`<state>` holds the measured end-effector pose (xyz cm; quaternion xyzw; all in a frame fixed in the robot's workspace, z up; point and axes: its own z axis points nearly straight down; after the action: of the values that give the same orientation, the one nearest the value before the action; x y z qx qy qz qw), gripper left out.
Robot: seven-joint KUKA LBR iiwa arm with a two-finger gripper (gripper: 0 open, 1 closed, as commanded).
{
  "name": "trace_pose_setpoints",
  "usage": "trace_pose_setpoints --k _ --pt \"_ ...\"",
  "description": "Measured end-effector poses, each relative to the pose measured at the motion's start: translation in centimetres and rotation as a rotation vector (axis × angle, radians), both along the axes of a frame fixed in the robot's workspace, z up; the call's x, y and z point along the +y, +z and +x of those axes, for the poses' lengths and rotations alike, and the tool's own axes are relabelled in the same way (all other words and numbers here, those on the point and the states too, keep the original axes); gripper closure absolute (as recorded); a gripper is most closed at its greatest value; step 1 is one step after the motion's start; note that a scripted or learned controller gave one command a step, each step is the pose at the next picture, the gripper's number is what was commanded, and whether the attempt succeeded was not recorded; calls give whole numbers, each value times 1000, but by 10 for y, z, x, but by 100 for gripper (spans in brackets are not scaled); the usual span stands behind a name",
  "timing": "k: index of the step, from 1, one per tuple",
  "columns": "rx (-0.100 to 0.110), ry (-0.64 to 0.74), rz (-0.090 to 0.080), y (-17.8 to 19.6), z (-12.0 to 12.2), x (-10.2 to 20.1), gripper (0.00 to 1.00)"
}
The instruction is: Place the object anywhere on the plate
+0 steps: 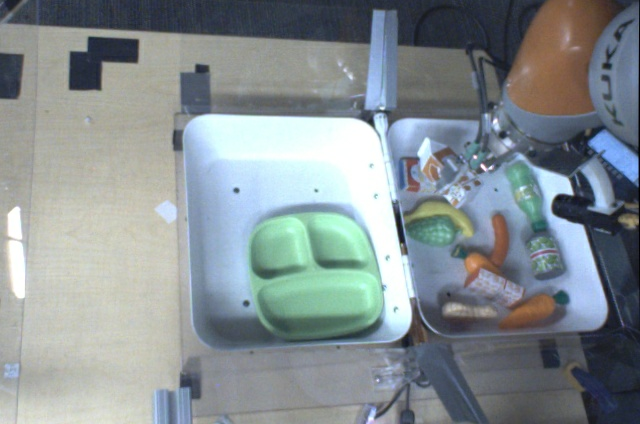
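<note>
A wooden table (100,242) carries two shallow white bins side by side. The left bin (215,212) holds a green divided plate (315,274), sitting toward the bin's 5 o'clock corner, with two small compartments on its far side and one long compartment on its near side. Nothing lies on the plate.

The right bin (590,307) is crowded with toy food. At its 9 o'clock side a yellow banana (445,211) rests touching a green bumpy fruit (432,231) just below it. At about 10 o'clock lies a small red and white packet (420,172). Near the middle an orange-red sausage-shaped piece (499,237) stands roughly upright in the view. At 2 o'clock a green bottle (523,192) lies tilted, and just below it, toward 3 o'clock, is a dark green can (546,255). Along the near wall, from 7 to 5 o'clock, sit a pale tan piece (468,311), a red and white wrapped pack (494,287) and an orange carrot (530,310).

The grey arm with its orange band (565,42) comes in from 2 o'clock. The end effector (478,155) hangs over the far part of the right bin, near 11 o'clock, just beside the packet; whether it is wide, narrow or gripping anything, I cannot tell, since the clutter and blur hide it.
</note>
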<state>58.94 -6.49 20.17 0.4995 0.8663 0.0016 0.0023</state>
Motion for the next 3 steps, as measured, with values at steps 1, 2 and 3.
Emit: trace_pose_setpoints --k 1,2,3 --pt "1 292 0 -17 -39 68 100" --pt "1 434 -1 -17 -66 151 100" --pt "-2 483 -1 -16 -58 164 100"
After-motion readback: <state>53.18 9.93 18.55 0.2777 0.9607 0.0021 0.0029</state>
